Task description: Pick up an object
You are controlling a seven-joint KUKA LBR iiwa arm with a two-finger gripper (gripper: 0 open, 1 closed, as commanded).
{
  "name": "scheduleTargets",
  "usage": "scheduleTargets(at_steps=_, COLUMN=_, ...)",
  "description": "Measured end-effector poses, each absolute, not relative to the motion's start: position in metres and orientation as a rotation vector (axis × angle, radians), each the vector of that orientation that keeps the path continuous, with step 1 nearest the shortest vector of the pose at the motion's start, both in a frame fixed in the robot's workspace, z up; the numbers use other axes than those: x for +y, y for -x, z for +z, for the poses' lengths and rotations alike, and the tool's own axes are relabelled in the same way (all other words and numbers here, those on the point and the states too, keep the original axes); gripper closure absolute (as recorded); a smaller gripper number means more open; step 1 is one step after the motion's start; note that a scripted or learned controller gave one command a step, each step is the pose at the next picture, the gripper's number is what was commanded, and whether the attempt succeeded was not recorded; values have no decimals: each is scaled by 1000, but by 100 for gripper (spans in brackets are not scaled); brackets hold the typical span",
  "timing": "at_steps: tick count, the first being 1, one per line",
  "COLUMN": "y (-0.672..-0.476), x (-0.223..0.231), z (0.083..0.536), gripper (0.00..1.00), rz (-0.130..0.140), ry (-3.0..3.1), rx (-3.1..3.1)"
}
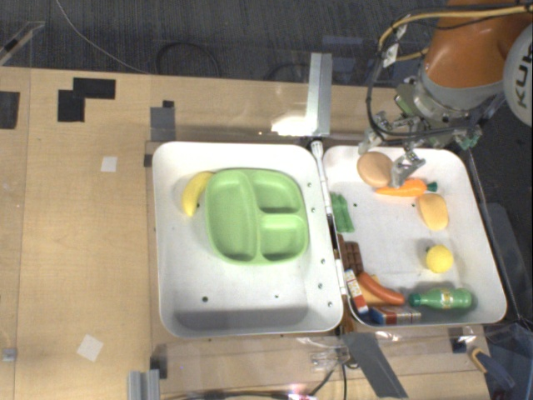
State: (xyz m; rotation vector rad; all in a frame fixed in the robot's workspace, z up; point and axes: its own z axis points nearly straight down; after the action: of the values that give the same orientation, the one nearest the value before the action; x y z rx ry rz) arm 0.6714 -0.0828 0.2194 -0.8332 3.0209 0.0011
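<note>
My gripper (405,170) hangs over the back of the right bin (475,223), its fingers pointing down just above an orange carrot (401,190) and right beside a tan round bread roll (375,169). Nothing shows between the fingers. Further forward in the same bin lie a pale orange potato-like piece (433,211), a yellow lemon (439,259), a green bottle (440,298), a red hot dog (379,289), a brown chocolate bar (351,257) and a green packet (341,212).
The left bin (175,290) holds a green divided tray (254,215) with a yellow banana (194,193) at its left side. A metal post (319,98) stands behind the seam between the bins.
</note>
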Motion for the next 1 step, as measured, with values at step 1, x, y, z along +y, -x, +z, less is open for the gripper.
scheduleTargets(at_steps=1, y=-591, x=-48, z=229, gripper=100, rz=2, ry=810, rx=3030)
